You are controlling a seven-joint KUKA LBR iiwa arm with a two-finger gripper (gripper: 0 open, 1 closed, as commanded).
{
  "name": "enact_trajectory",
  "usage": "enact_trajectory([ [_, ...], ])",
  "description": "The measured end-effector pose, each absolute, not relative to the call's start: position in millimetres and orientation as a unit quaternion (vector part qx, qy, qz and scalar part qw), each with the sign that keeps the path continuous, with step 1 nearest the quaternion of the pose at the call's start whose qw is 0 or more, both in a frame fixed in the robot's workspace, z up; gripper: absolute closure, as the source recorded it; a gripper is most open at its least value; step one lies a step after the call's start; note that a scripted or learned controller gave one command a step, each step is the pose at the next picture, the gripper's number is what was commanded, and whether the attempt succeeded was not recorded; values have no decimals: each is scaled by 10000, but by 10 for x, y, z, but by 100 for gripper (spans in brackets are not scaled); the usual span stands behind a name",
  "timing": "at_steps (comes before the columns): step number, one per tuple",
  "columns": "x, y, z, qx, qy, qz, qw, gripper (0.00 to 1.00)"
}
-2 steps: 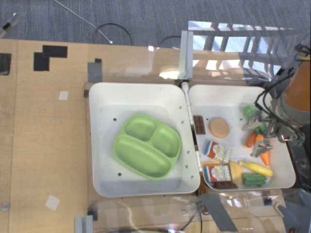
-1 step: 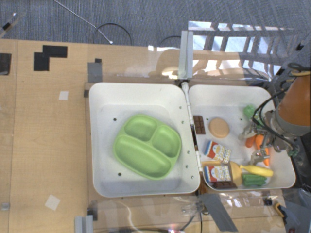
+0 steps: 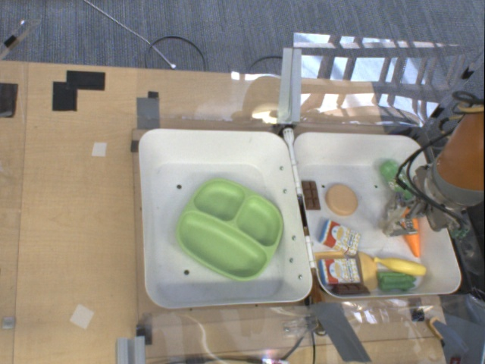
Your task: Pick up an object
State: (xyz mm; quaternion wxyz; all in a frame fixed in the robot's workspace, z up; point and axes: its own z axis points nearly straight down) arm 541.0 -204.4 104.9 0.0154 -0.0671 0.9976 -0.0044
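Bright, even overhead light across the frame. Strong glare on the clear panel [image 3: 364, 70] at upper right, with white reflected patches behind the bins. Soft shadows inside the left bin [image 3: 159, 279], along its lower and left walls. Green tray [image 3: 229, 228] sharp; arm [image 3: 462, 165] at right edge slightly blurred. Mild softness toward corners.

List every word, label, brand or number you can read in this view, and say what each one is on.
No text can be read.
Upper small printed carton: blue and red print, too blurred.
Lower small printed carton: print too small.
Chocolate bar: no legible marking.
Black patches on the bench: plain shapes, no writing.
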Motion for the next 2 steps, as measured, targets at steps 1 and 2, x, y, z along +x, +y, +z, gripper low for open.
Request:
enact_trajectory([
  [1, 5441, -1593, 2594, -129, 9998, -24, 123, 100],
  [2, 4930, -2067, 1924, -1719, 9851, -11, 27, 100],
])
